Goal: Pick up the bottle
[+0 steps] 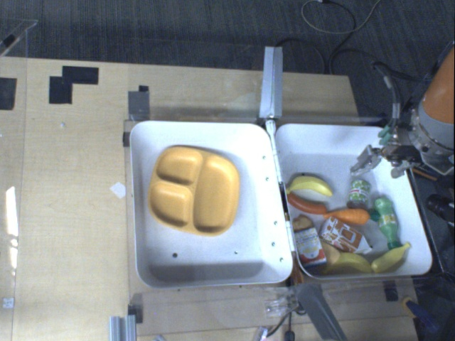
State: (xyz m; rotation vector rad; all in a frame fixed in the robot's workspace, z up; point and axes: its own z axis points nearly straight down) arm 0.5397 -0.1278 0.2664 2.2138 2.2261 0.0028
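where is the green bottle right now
The green bottle lies in the right bin, near its right wall, just right of the carrot and above a banana.

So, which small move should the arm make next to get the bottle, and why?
Probably shift the pincer toward the near edge of the right bin until it is above the green bottle, then descend. The pincer hangs above the bin's far part, holding nothing, while the bottle lies nearer the bin's front, beside the carrot.

Pale wooden bench (71,212) bearing two white bins (142,190) side by side
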